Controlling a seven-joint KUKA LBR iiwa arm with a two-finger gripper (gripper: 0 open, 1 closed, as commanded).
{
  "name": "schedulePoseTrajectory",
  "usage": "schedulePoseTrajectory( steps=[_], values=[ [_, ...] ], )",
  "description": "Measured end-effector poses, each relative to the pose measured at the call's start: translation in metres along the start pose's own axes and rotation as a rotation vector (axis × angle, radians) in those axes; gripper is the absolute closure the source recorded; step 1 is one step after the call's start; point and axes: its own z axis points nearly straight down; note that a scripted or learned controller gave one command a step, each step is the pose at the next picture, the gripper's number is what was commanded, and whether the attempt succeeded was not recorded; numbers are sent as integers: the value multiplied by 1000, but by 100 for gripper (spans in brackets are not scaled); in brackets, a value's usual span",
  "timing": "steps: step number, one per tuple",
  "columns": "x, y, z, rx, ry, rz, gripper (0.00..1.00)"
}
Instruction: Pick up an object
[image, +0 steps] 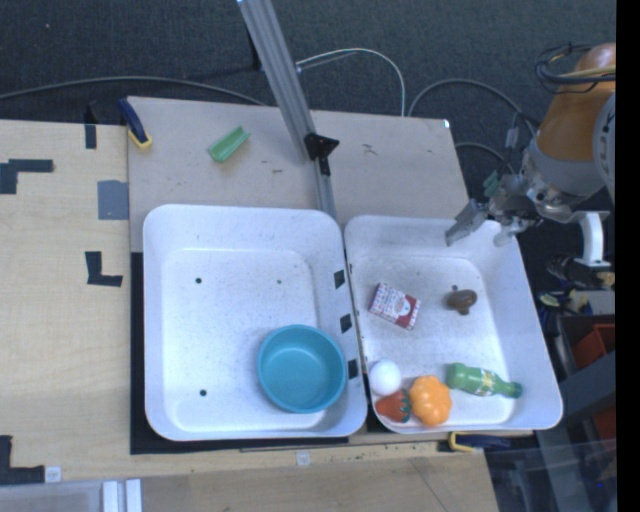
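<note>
My gripper (480, 231) hangs over the back right corner of the right bin (520, 300), fingers open, nothing between them. Below it in that bin lie a small red carton (394, 305) and a brown lump (461, 299). Along the bin's front edge sit a green bottle (482, 381) on its side, an orange pepper (431, 399), a white ball (385, 377) and a small red fruit (393, 406). The left bin (200, 250) holds a blue bowl (301, 367) at its front right.
A slanted metal pole (290, 90) crosses the bench and ends at the bins' shared back corner. A green block (228, 144) and a blue-yellow clamp (135, 123) lie on the bench behind the left bin. Cables run behind the right bin.
</note>
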Motion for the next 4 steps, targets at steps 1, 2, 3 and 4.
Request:
schedulePoseTrajectory(
  steps=[1, 2, 3, 4],
  values=[
    [-2, -11, 54, 0, 0, 1, 0],
    [0, -8, 99, -1, 0, 0, 0],
    [1, -7, 86, -6, -1, -2, 100],
    [5, -7, 42, -11, -1, 0, 100]
  ],
)
